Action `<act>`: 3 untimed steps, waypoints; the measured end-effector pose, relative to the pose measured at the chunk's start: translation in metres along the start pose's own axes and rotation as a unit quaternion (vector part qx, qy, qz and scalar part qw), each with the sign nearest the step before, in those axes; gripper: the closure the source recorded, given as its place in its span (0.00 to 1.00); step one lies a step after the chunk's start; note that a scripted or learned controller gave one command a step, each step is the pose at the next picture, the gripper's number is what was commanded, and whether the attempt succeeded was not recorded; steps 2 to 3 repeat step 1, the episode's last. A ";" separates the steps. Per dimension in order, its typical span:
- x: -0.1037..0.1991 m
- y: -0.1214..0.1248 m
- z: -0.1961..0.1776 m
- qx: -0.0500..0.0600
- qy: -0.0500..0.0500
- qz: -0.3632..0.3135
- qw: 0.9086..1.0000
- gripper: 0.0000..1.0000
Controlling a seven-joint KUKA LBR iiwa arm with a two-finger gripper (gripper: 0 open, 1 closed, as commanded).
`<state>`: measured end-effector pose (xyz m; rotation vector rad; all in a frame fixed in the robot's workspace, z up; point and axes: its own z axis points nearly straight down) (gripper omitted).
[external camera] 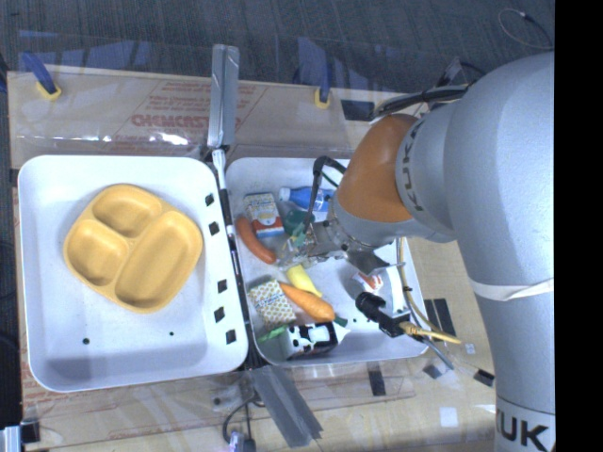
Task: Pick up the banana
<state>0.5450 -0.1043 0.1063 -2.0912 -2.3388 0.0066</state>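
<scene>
The banana (300, 277), a small pale yellow piece, lies in the middle of the right bin (391, 347). An orange carrot (308, 300) rests against its lower right side. My gripper (303, 243) hangs just above the banana's upper end, low in the bin, under the arm's orange band (377, 172). The wrist and the clutter around it hide the gripper's tip.
Around the banana lie a red sausage (256, 242), a small carton (264, 209), a blue bottle (303, 199), a checked yellow square (268, 299) and a black-and-white toy (312, 338). The left bin (57, 347) holds a yellow divided tray (133, 246).
</scene>
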 end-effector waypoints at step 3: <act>0.047 0.074 -0.086 -0.002 0.000 0.047 0.999 1.00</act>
